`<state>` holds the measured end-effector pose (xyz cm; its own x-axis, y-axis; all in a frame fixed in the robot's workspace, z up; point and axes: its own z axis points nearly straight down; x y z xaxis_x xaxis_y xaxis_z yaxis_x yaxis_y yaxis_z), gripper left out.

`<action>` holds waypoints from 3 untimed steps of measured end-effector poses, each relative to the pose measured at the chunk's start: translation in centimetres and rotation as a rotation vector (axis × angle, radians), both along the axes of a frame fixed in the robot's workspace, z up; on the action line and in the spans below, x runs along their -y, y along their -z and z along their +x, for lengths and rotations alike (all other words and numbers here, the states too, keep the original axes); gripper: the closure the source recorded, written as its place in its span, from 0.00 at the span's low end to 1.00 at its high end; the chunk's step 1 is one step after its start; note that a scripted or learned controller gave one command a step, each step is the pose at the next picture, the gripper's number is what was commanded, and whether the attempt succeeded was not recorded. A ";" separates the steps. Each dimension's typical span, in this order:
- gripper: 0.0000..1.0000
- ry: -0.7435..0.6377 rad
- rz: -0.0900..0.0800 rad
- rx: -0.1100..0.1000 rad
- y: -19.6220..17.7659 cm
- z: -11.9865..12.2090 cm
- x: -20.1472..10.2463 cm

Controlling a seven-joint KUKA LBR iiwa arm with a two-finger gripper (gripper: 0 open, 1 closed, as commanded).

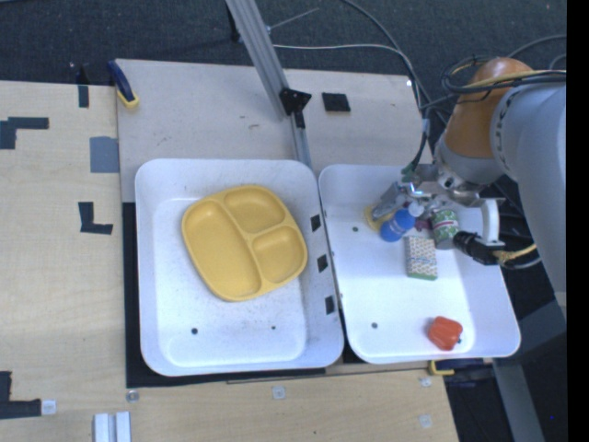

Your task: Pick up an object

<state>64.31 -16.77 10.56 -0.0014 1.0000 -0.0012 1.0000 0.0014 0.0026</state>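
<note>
My gripper (405, 203) hangs low over the upper middle of the right bin (386, 311), reaching in from the right. Directly under it sit a blue object (397, 226) and a bit of yellow (373, 215) at its left. A green-labelled can (444, 226) lies just right of the blue object. Below them lies a speckled rectangular sponge (421, 258). A red object (444, 332) rests near the bin's lower right corner. Whether anything sits between the fingers is hidden by the gripper body.
The left bin (166, 339) holds a yellow divided plate (244, 240). A slanted metal post (262, 44) rises behind the bins. Cables run along the arm on the right side. A blue and yellow clamp (122, 84) sits at the bench's back left.
</note>
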 end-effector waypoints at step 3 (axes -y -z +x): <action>1.00 -0.001 0.001 0.001 -9.4 0.3 -0.6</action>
<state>64.62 -16.21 19.99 -0.0019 1.0000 -0.0007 1.0000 0.0019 0.0036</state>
